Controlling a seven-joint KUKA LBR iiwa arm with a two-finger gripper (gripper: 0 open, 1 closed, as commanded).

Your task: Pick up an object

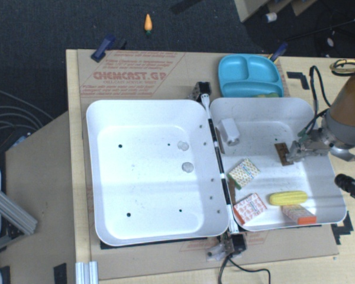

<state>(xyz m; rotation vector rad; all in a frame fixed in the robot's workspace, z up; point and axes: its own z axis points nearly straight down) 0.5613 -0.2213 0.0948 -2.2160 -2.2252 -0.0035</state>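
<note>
The right bin (319, 120) holds several objects: a grey block (229, 131), a small brown piece (281, 153), a dotted packet (244, 173), a red and white packet (249, 207), a yellow corn-like piece (287, 198) and a pink and orange block (299, 215). My gripper (296, 152) reaches in from the right, low in this bin. It sits right beside the brown piece, at its right edge. Whether it touches the piece is unclear.
The left bin (106, 176) carries two small round greyish items (183, 146) (187, 167) near its right side. A blue divided tray (250, 76) lies behind the right bin. Black cables (315, 87) run at the back right, and a blue clamp (102, 49) sits at the bench's far left corner.
</note>
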